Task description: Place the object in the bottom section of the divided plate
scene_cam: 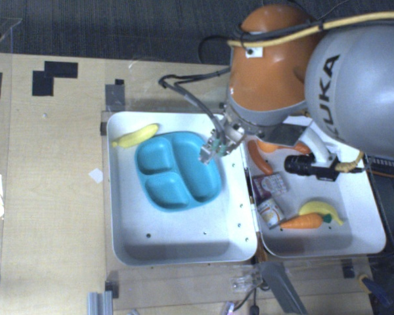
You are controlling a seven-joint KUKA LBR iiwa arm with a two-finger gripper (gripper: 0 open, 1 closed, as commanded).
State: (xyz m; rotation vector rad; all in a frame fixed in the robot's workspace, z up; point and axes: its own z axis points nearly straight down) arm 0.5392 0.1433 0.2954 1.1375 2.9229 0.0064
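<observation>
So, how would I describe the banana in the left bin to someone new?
Look at the left white bin. In its far left corner, beside the blue divided plate, lies a small yellow banana. It is the bin's single yellow thing, resting outside the plate.

left bin (pixel 184 245) front floor: open | banana (pixel 135 135) blocks back-left corner

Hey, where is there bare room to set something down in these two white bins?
Bare floor lies in the left white bin, below the blue divided plate. The right white bin is crowded: orange carrot, yellow banana, packets.
</observation>
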